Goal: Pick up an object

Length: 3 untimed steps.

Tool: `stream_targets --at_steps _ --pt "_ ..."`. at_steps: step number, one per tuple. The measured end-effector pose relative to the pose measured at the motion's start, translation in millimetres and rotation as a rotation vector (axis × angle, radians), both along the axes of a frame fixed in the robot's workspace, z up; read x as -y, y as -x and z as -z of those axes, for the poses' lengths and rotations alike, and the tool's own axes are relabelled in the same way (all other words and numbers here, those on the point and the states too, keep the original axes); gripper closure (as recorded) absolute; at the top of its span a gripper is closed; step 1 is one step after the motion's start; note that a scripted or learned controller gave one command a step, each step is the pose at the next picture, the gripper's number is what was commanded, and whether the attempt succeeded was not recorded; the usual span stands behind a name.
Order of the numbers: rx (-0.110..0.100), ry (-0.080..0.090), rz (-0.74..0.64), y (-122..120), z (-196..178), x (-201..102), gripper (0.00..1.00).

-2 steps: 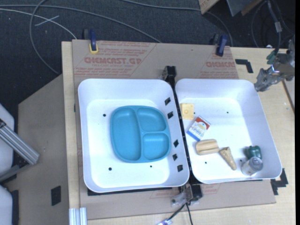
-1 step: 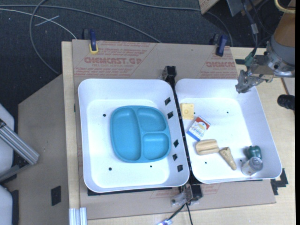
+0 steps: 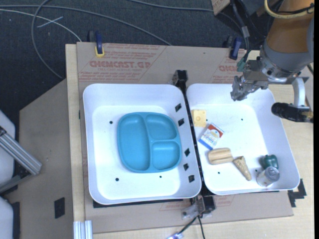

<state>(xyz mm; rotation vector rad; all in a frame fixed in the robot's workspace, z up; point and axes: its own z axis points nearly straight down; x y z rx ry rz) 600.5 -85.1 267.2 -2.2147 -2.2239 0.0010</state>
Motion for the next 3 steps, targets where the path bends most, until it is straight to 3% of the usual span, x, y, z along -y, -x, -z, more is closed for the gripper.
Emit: stream_targets --at_steps 3 --pt "-0.001 0.001 0.001 -20.9 36.8 -143.4 1.00"
